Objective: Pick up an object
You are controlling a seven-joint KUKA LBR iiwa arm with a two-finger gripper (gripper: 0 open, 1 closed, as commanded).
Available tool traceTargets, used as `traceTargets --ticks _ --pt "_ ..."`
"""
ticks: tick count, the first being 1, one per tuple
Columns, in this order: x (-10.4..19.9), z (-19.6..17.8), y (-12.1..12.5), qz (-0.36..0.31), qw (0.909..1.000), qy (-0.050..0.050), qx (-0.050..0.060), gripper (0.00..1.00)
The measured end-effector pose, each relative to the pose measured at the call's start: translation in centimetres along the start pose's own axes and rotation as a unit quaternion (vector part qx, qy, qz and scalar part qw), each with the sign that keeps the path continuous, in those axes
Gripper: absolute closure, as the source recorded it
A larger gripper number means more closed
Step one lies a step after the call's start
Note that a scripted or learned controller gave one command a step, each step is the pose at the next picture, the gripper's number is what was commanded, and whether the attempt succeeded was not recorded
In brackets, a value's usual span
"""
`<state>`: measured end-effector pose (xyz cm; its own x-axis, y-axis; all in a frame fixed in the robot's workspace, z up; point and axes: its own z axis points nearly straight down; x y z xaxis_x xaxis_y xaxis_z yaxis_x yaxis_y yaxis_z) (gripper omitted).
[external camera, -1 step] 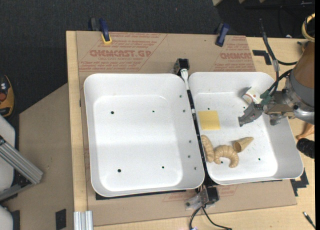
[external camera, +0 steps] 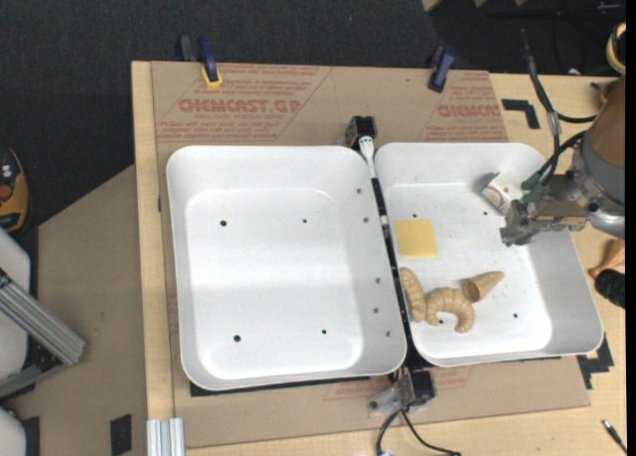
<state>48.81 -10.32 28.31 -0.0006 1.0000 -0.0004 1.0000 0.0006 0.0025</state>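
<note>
Tan cone-shaped plastic toy (external camera: 484, 286): near the claw (external camera: 515, 229), below and slightly left, long axis roughly left-right; claw's spread cannot be told.

In the right bin (external camera: 452, 181) a flat yellow square (external camera: 416, 238) lies at 9 o'clock from the bin's middle, near the left wall. A tan curved piece (external camera: 444, 306), bent like a horn, lies flat at 7 o'clock, and a small tan cone (external camera: 484, 286) lies on its side at 6 o'clock, just beside it. A small white object (external camera: 496, 189) rests at about 1 o'clock, well apart from the others.
</note>
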Motion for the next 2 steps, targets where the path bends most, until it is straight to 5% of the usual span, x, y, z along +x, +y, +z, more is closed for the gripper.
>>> traceTargets --ticks 2 --pt "6.1 -23.9 -0.7 -0.002 1.0 0.0 -0.008 1.0"
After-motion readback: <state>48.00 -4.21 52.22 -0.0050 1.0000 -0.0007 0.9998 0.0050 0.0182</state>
